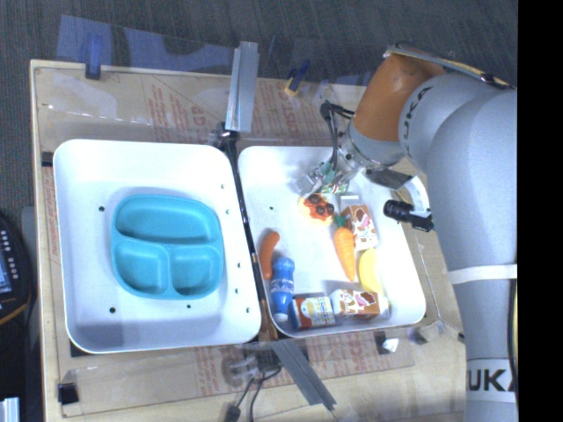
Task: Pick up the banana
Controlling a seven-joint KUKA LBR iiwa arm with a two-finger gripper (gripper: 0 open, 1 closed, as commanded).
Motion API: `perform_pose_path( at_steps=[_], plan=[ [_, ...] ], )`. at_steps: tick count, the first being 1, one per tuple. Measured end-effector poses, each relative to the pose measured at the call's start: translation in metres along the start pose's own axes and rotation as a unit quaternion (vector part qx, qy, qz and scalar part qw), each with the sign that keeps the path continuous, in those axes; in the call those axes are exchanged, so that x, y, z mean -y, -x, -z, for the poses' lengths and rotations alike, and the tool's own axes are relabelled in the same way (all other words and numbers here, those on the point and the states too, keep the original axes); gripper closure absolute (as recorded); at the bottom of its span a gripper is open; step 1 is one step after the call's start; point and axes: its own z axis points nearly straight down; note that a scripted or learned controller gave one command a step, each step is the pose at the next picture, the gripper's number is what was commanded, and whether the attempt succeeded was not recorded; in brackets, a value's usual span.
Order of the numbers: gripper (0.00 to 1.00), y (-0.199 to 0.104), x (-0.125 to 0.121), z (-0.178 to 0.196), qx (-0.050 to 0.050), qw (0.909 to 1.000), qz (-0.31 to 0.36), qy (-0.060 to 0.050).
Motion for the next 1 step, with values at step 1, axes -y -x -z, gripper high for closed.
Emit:
perform_pose_path(
  at_steps=[1],
  plan=[
    [0.0, 0.0, 0.0001, -0.0001, 0.0, 1.0, 0.0, 0.0]
  ],
)
